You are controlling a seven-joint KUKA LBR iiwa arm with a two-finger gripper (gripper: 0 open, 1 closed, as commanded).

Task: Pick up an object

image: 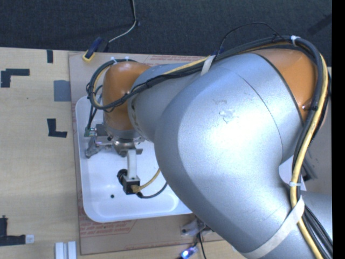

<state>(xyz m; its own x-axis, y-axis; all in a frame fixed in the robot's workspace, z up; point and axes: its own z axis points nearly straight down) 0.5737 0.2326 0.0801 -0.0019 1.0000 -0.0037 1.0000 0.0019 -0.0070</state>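
1 arm (pixel 232 144), 1 white bin (pixel 105 212), 1 tiny dark speck (pixel 112 196) in bin.

A white bin (pixel 102 206) rests on a tan bench (pixel 32 188).

The big grey metal robot arm (pixel 232 144) hides the right side of the shallow white plastic bin (pixel 97 204); picture edges cut the arm off at right and bottom; a tiny dark speck (pixel 112 196) in the bin is too small to name.
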